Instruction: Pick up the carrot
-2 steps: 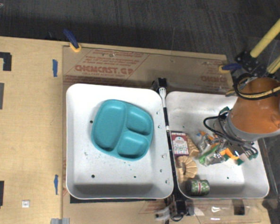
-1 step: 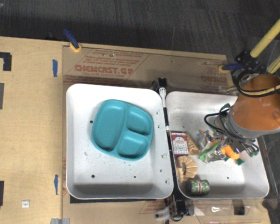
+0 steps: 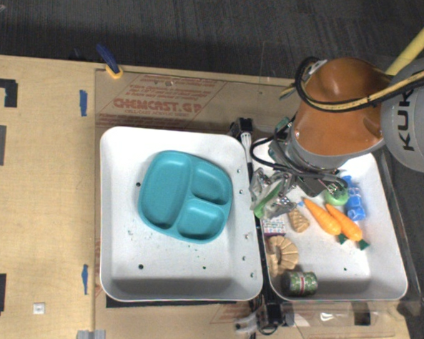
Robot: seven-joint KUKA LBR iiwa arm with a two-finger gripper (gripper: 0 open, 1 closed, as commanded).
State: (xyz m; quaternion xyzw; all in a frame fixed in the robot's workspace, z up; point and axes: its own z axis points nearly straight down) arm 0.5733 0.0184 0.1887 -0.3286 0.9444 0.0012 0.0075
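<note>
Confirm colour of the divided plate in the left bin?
Teal-blue divided plate, plain, clearest in the camera view.

band (image 3: 343, 105): broad, glossy orange, dome-shaped
arm (image 3: 415, 124): light grey shell with part of a black "KU" lettering
cables (image 3: 331, 101): black, looped round the orange band
hose (image 3: 419, 38): pale yellow, running off toward the top right corner
wrist (image 3: 309, 158): grey ring under the band, dark metal parts below
pincer (image 3: 271, 192): silvery metal with green bits

Even, bright overhead light; soft shadows under the shallow white plastic bins (image 3: 116, 217); mild glare on the glossy orange wrist band (image 3: 341, 101); slightly soft focus.
</note>
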